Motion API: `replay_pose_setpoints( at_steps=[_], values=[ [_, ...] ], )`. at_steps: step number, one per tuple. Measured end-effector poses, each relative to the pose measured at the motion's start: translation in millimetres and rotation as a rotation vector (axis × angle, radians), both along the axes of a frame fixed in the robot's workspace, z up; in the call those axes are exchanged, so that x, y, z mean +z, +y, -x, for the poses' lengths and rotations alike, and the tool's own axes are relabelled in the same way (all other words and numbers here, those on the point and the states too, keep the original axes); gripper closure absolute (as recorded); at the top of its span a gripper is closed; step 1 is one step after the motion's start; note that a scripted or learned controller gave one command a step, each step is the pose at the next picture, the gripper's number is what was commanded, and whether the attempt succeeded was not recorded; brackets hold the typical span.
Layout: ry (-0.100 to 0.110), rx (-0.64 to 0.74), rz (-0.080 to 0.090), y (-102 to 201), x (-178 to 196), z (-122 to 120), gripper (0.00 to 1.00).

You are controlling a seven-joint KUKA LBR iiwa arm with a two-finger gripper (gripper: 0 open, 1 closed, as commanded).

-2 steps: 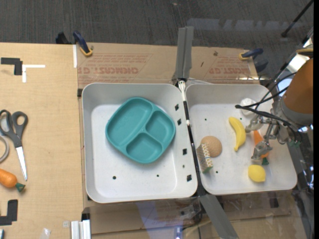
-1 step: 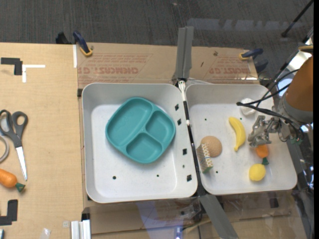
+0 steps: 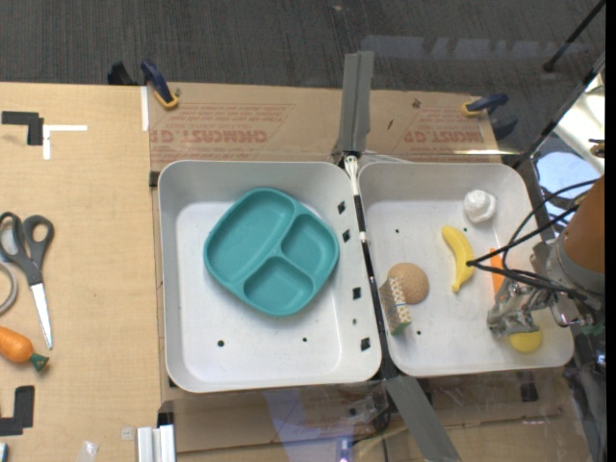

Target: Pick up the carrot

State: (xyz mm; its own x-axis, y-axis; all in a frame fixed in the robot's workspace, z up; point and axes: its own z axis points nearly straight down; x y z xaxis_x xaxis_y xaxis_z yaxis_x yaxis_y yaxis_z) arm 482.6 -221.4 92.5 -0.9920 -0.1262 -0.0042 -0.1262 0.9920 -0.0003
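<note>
An orange carrot (image 3: 495, 261) lies in the right bin (image 3: 423, 354) near its right wall, mostly covered by black cables and the arm. My gripper (image 3: 510, 318) hangs low over the bin's front right corner, just in front of the carrot and right above a yellow rounded thing (image 3: 526, 342). Nothing shows in its grasp. A second orange carrot-like thing with a green end (image 3: 15, 346) rests on the bench at the far left, outside the bins.
The right bin also holds a banana (image 3: 458, 255), a white lump (image 3: 478, 204), a brown ball (image 3: 408, 281) and a sandwich-like piece (image 3: 397, 308). A teal divided plate (image 3: 271, 251) sits in the left bin (image 3: 183, 354). Scissors (image 3: 29, 258) lie on the bench at left.
</note>
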Motion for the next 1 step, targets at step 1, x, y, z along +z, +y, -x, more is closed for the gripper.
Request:
replay_pose_setpoints(
  at_steps=[1],
  values=[
    [-0.004,-0.245,0.0,0.9,2.0,-149.6,1.0]
  ],
)
